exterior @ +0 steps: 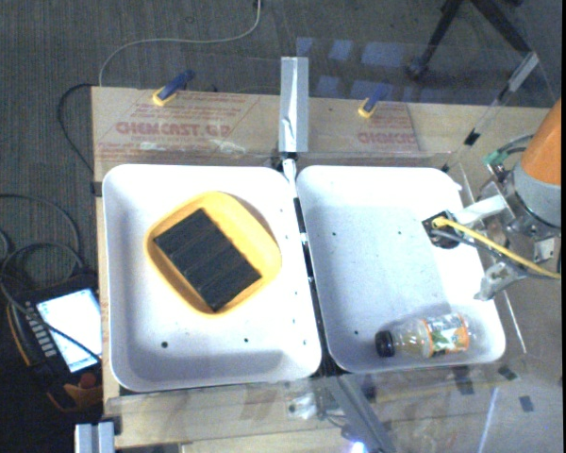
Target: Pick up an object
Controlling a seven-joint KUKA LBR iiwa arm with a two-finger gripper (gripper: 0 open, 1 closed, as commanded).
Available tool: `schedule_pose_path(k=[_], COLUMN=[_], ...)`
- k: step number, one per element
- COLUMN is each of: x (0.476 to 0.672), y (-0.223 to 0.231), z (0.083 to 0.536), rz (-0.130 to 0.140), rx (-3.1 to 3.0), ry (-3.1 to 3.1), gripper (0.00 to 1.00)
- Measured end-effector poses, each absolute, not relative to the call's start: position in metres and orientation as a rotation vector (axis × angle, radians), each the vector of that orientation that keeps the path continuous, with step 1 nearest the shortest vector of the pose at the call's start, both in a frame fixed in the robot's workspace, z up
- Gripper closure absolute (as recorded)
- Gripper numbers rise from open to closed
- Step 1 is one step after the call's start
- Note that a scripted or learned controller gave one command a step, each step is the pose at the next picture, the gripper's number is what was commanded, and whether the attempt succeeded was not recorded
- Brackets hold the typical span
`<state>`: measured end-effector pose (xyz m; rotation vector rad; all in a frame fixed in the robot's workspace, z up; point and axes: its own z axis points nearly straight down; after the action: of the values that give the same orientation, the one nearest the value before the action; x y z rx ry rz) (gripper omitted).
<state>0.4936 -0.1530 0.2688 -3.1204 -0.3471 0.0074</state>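
Note:
A small bottle (426,337) with a black cap and an orange-green label lies on its side near the front right corner of the right bin (377,253). In the left bin (132,347) sits a yellow dish (255,229) with a black ribbed slab (208,258) lying in it. My gripper (497,277) hangs over the right rim of the right bin, a little above and to the right of the bottle, with nothing visibly held.
A metal divider post (292,102) stands behind the seam between the bins. Two yellow-and-blue clamps (170,88) hold the cardboard backing. A tablet (66,324) and cables lie on the floor at the left.

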Motion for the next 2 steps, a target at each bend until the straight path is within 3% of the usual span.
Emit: schedule_pose_path(k=[1, 2], x=[0.494, 0.503], y=[-0.153, -0.108], z=[0.277, 0.353], rz=[0.013, 0.003], rx=[-3.119, -3.127], ry=[-0.346, -0.316], gripper=[1.0, 1.0])
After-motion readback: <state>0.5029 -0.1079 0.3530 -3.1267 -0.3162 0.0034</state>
